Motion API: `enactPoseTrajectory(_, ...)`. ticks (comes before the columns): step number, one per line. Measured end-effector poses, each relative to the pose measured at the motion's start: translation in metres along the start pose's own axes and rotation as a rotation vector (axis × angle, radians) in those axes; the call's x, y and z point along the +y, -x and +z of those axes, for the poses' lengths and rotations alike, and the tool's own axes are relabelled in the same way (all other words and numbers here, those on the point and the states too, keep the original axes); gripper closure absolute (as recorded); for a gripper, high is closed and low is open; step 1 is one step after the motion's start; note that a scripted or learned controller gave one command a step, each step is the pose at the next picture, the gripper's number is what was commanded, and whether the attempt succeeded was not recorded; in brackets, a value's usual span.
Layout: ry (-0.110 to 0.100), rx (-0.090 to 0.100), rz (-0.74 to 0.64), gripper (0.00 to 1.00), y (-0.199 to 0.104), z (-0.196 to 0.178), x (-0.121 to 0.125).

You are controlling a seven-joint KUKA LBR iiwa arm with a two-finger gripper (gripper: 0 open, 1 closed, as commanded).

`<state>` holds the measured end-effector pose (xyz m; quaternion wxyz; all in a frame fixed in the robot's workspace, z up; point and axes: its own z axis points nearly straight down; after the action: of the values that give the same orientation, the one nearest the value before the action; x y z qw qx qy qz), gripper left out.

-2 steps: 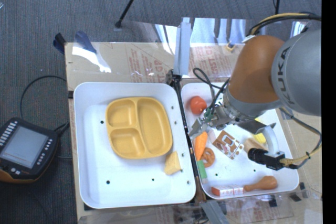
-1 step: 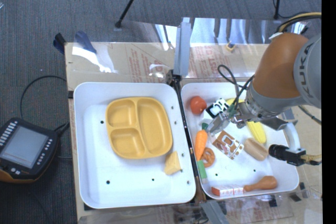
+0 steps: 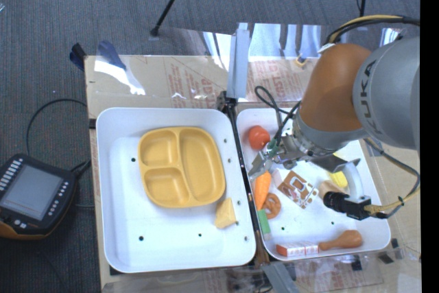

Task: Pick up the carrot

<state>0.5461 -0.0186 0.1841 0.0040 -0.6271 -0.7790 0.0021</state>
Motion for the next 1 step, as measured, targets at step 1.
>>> enactPoseTrajectory(1, 0.002, -0.002, -0.014, 0.0, -0.0343, -0.0196, 0.0155)
